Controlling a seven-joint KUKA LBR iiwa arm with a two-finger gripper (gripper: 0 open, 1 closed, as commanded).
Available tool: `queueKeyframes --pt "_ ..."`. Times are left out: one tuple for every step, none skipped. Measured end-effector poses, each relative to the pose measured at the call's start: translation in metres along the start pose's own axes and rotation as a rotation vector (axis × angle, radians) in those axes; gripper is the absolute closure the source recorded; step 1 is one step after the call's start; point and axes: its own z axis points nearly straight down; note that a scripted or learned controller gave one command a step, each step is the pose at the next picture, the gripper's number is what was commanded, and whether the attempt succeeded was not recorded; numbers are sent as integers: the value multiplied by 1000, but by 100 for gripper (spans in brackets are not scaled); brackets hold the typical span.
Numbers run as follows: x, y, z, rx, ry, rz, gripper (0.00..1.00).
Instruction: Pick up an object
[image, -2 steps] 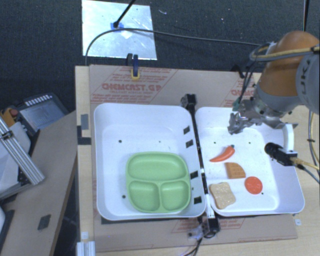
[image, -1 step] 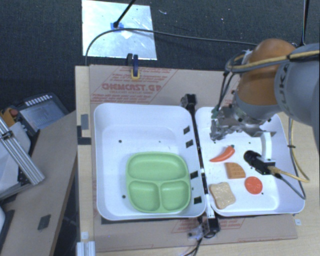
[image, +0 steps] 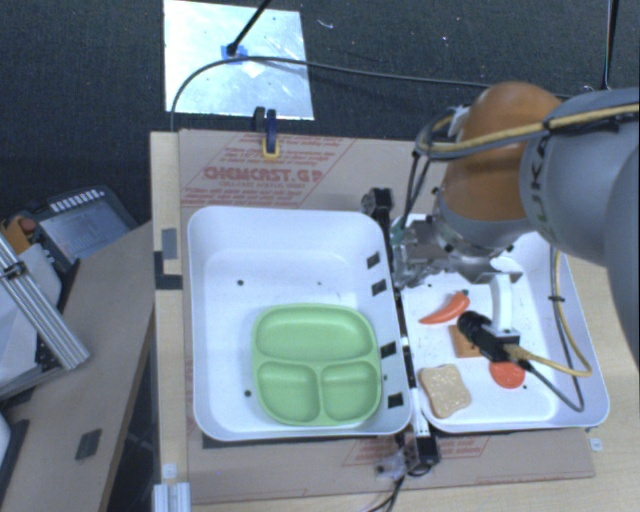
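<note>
The right bin (image: 575, 400) holds a few toy foods. An orange-red pepper (image: 445, 308) lies near its middle, and a brown square cracker (image: 461, 344) sits just below it. A slice of bread (image: 444, 389) rests at the front left, with a red round slice (image: 507, 376) to its right. My gripper (image: 408, 260) hangs low over the bin's back left part, close to the wall between the bins. It is up and to the left of the pepper. The wrist hides the back of this bin.
The left bin (image: 230, 250) holds a green divided plate (image: 316, 363) at its front right. Both bins sit on a cardboard sheet (image: 270, 170). Grey equipment (image: 60, 240) stands off the bench at the left.
</note>
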Motion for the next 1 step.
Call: queueKeyframes --pt "48 -14 -8 0 0 0 100"
